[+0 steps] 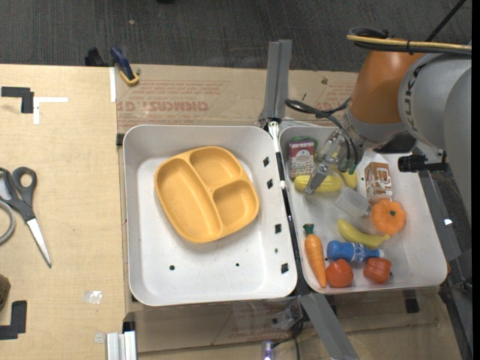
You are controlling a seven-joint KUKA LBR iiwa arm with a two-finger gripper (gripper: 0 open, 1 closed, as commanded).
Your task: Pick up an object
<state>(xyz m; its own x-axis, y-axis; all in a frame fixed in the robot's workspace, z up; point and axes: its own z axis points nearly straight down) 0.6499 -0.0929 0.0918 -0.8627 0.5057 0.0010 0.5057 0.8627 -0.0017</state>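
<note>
My gripper (321, 177) is down in the right bin (435, 265), its tips at the yellow lemon-like piece (324, 185). I can't tell how wide the fingers stand or whether anything is pinched between them; the metal blurs into the fruit. I judge this the reach-and-close step; next I'd want a firm close, then a straight lift. Just behind the tips sits a small red carton (301, 156). Further out toward the front lie a banana (360, 235), an orange pumpkin (388, 217) and a carrot (315, 257). The arm hides the bin's far right corner.
</note>
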